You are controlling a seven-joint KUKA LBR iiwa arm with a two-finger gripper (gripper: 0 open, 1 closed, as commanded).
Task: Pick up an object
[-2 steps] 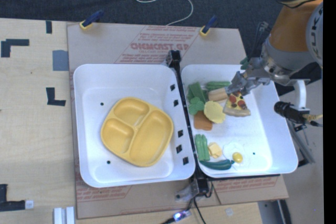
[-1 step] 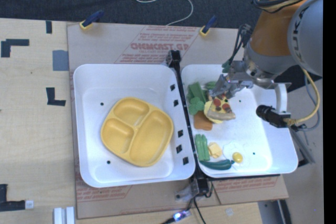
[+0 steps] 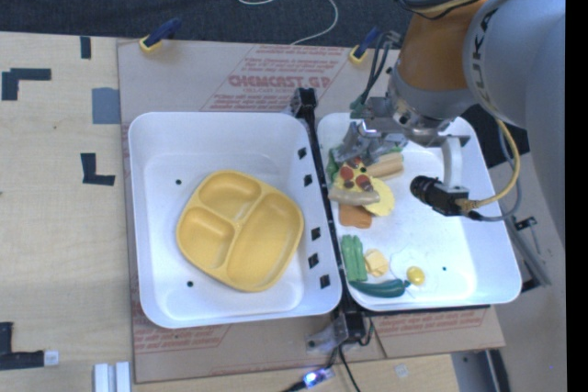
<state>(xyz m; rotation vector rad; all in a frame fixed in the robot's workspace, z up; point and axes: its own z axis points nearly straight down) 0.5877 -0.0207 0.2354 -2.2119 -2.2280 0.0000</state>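
My end effector (image 3: 366, 140) hangs low over the toy food pile (image 3: 360, 186) at the right bin's (image 3: 487, 280) left wall (how wide it stands, I cannot tell). The pieces overlap, so I may pinch two, or slip off sideways.

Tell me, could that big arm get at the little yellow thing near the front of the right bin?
Probably yes. The small yellow piece lies by itself on the bare floor of the right bin, nothing on top of it, with a green pepper just beside it. The gripper hangs over the toy food pile farther back in that bin.
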